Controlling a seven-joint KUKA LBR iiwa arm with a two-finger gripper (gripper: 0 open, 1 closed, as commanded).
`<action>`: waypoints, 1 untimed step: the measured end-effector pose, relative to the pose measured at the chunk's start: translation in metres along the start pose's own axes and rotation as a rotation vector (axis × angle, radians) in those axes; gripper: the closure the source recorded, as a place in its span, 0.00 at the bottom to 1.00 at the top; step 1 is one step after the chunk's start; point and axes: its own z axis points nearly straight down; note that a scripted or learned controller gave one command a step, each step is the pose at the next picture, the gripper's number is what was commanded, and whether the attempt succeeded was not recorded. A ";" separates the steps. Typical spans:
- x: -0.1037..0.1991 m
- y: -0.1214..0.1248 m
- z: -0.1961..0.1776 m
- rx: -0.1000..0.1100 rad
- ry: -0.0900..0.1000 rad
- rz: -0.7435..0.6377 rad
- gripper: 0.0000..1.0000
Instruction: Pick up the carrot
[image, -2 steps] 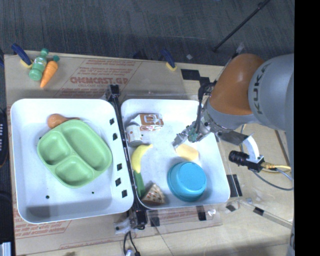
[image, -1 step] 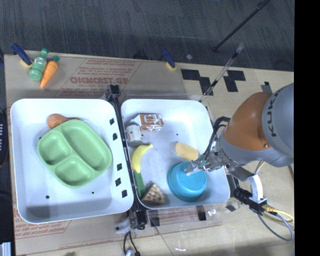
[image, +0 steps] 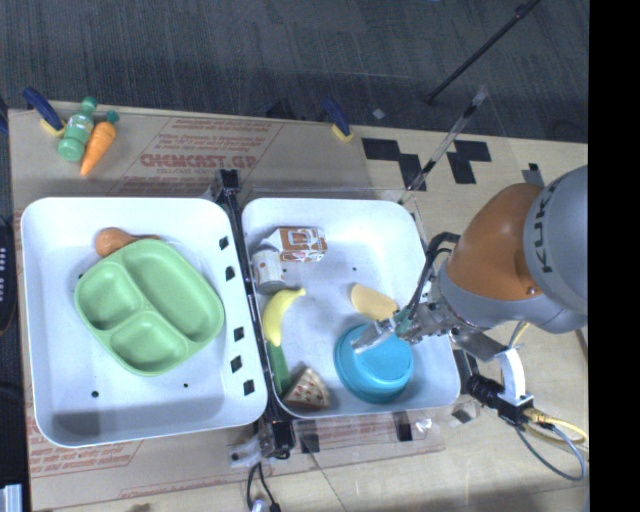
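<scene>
The arm (image: 520, 265) is set over the right bin (image: 400, 225), while the carrot (image: 98, 146) lies outside both bins on the surface (image: 300, 150), well apart at the far left. The end effector (image: 390, 332) is seen just over the blue bowl (image: 374, 366); whether it is spread cannot be told. The bowl or the yellow piece (image: 372, 299) could be seized instead.

- We see even, fairly bright overhead light, with the white bins (image: 60, 300) close to washed out.
- Shadows are soft and short, sitting just beside the green tray (image: 150, 305).
- The picture is slightly soft and grainy throughout.
- The floor at the top is dim.
</scene>
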 end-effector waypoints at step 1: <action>-0.039 0.072 0.061 -0.002 -0.003 0.072 0.00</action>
